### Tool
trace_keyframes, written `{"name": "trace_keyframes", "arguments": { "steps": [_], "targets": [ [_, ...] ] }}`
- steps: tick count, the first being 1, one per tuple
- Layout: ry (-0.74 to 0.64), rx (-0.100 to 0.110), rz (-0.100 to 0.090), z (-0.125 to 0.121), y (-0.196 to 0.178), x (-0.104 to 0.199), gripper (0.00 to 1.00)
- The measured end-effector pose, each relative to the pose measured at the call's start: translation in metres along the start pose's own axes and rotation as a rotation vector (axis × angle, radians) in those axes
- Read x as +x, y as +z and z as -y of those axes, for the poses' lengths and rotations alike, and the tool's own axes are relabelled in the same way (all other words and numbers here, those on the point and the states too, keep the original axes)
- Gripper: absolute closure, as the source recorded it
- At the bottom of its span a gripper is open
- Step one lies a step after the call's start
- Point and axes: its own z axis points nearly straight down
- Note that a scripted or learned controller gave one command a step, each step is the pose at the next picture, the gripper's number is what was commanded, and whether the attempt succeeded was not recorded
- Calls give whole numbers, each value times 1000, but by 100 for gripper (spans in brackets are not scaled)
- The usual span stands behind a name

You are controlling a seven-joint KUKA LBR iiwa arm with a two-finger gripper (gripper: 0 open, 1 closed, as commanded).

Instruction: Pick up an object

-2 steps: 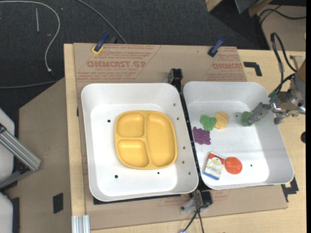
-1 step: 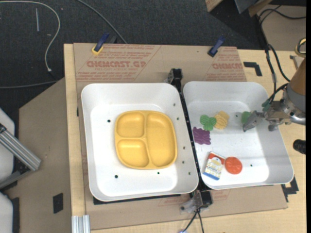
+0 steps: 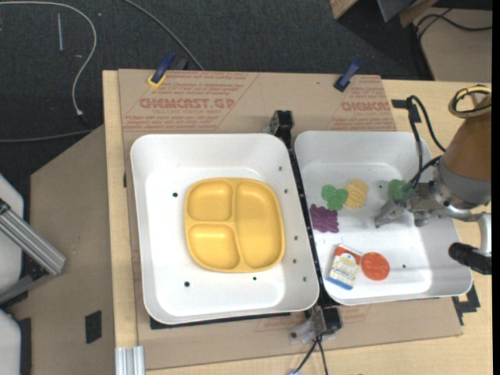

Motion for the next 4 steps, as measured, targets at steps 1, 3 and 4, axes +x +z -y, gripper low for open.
{"name": "trace_keyframes", "arguments": {
  "steps": [1,3,4],
  "targets": [
    [0,-9,3,-2,-15,-1,100],
    [-1,-13,6,-5,-113,-5,100],
    [-5,-5,1,-1,-105,50,100]
  ]
}}
